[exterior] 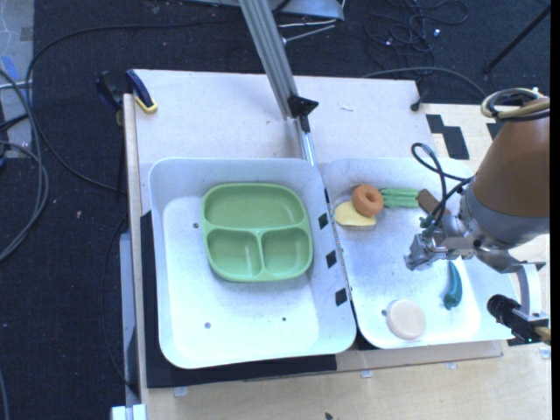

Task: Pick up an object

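Since the gripper (423,256) sits low in the right bin (367,326) with nothing visibly between its tips, I'd call this the approach, not a grasp. Whether it's spread or pressed together I can't tell; the tips are too small and dark.

Candidates, placed from the gripper:
- teal tool (451,289): just beside it, toward the near-right. Closest pick; I'd align across its narrow width and come straight down.
- cream disc (407,318): near, toward the front edge. Flat, probably hard to pinch.
- orange ring (367,200) on a yellow piece (353,217), green piece (398,198) alongside: farther off, toward the back-left. Clustered, risk of a double contact.

The left bin (175,322) holds a green divided tray (258,232), its compartments bare.
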### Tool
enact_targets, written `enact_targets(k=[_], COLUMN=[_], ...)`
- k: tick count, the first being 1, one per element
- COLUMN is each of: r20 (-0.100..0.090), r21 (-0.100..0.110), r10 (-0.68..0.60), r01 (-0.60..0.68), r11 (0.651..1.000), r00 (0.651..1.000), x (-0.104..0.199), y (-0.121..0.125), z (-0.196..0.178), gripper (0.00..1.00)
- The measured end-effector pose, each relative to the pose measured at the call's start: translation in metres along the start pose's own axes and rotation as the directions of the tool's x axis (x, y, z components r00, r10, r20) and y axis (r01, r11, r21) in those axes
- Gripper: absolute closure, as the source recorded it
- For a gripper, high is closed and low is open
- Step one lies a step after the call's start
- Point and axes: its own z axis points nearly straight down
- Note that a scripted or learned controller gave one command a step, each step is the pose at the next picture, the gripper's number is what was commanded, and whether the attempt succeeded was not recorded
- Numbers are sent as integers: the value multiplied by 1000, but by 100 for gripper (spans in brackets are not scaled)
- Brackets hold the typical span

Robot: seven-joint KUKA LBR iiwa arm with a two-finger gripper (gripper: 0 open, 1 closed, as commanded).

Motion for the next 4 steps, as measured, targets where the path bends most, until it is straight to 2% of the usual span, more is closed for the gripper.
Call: enact_targets(k=[1, 2, 4], r20=[-1, -1, -2], r21=[3, 3, 3], r10=[0, -3, -5], r01=[0, 3, 5], r11=[1000, 1000, 1000], r00=[1000, 1000, 1000], x=[0, 36, 142], y=[1, 25, 75], z=[-10, -4, 6], gripper=[100, 100, 100])
